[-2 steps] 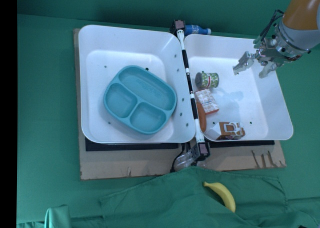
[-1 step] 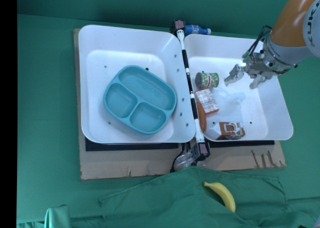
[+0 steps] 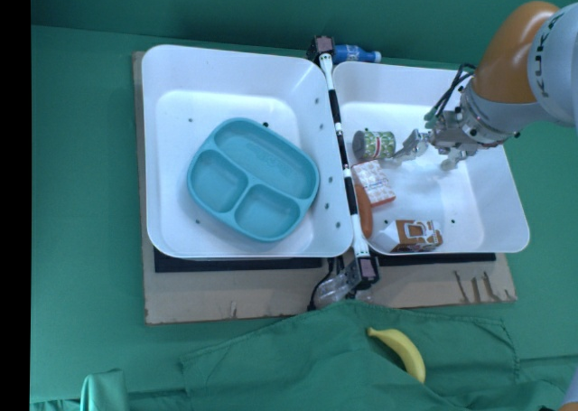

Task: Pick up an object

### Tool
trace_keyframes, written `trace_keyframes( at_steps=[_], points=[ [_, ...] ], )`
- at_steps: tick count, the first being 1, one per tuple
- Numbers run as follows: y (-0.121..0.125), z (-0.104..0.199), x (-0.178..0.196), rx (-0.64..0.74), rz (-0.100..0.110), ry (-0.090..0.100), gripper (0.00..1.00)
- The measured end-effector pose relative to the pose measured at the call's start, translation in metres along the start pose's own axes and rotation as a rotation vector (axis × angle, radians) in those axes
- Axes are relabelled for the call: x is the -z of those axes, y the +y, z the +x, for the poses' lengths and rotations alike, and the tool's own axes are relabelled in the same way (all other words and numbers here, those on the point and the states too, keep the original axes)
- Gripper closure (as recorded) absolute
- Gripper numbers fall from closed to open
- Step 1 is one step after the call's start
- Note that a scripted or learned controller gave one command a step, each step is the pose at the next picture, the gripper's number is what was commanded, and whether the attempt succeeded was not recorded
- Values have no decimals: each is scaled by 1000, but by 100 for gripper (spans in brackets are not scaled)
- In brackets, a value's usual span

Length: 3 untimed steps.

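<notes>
Three candidates in the right bin (image 3: 506,210): green can (image 3: 374,144) far-left, red carton (image 3: 373,185) just near of it, brown box (image 3: 417,235) at the near wall. Your tool (image 3: 432,149) hangs just right of the can, holding nothing; can't tell its spread. Risk: the can rolls off on contact, or the carton beside it fouls a finger. Blue tray (image 3: 253,180) sits in the left bin (image 3: 172,84), banana (image 3: 399,351) on the surface — both well clear.
</notes>
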State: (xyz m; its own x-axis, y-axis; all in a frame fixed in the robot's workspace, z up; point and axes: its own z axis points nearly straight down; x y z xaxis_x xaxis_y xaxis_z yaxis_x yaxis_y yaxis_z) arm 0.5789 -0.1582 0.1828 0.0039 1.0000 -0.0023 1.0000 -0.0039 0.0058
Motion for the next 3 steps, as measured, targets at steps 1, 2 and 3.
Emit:
trace_keyframes(
  at_steps=[1, 2, 3],
  points=[
    [3, -2, 17, -3, -16, -6, 100],
    [4, -12, 79, 0, -6, -3, 100],
    [-2, -21, 132, 0, -7, -3, 100]
  ],
)
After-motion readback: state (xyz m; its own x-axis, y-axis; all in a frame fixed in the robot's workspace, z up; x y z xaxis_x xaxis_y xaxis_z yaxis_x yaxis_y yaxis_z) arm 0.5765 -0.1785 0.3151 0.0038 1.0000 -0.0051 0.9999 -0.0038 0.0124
